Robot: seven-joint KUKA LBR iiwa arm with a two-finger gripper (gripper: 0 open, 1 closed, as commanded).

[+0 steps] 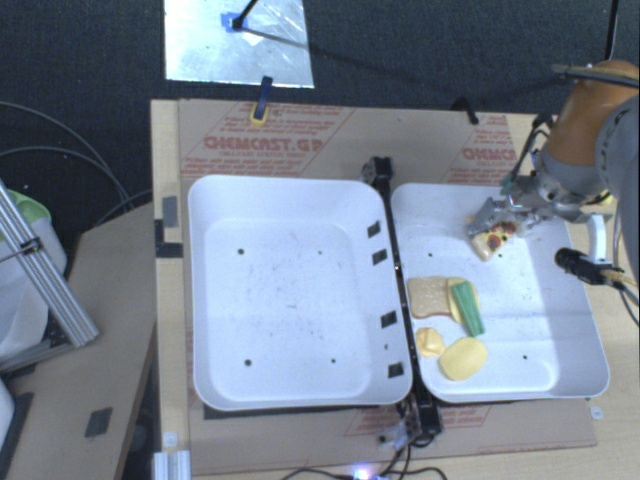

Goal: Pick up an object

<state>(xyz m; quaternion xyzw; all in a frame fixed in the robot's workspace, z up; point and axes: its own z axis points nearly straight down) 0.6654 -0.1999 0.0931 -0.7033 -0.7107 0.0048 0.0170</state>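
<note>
A small, light, stiff toy food piece (492, 240) is seen pinched between the narrowed fingers of the gripper (497, 230), upper right of the frame, probably slippery plastic, best held across its middle.

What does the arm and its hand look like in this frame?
The arm is grey with an orange band above the wrist. The hand is a small metallic grey assembly. A black cable runs down above the arm, and a black part sticks out below it.
</note>
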